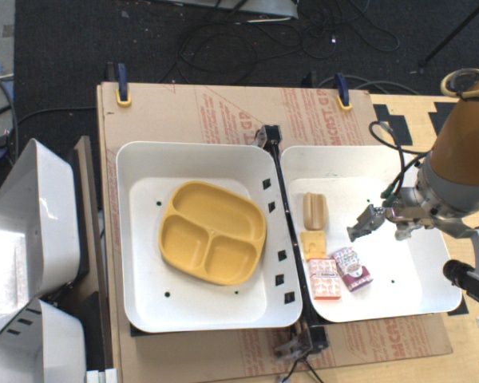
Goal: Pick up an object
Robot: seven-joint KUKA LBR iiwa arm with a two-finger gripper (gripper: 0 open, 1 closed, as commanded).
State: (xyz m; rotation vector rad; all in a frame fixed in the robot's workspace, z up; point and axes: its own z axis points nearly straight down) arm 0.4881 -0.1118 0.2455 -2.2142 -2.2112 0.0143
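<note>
1. We saw two glossy white bins; the left bin (136, 238) held a smooth yellow three-section tray (211, 232).
2. Right bin (431, 290): tan block (314, 211), yellow square (313, 242), red-white pkt (325, 278), purple pkt (352, 268).
3. Gripper (366, 223) hovered just right of the block; jaw state unclear.

Small purple-and-white packet (352, 267) lies flat in right bin (431, 294).

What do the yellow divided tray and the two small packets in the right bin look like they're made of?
Yellow divided tray: likely moulded plastic, smooth, matte, uniform colour. Red-and-white packet and purple packet: printed, probably cardboard or foil wrap; too small to tell which.
</note>
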